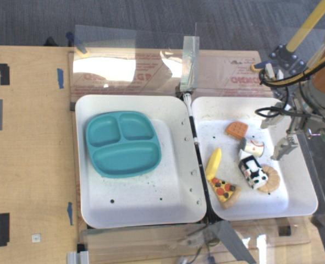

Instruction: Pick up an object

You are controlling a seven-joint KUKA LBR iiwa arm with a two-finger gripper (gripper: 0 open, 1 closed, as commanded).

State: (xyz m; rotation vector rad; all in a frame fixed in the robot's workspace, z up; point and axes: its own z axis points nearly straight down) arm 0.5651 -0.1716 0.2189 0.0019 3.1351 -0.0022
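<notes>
Right bin (pixel 299 202), contents: orange waffle (pixel 236 129) at its back, banana (pixel 214 163) and pizza slice (pixel 224 191) toward its left wall, black-and-white toy (pixel 253 171) on a cookie (pixel 271 180) at centre; gripper (pixel 287 144) hovered over its right side, fingers parted, nothing held.

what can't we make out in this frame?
- Gripper: small and tangled in cables; finger state unclear.
- Arm: cut off by the right edge.
- Cookie: partly hidden under the cow toy.
- White toy: too small to identify.
</notes>
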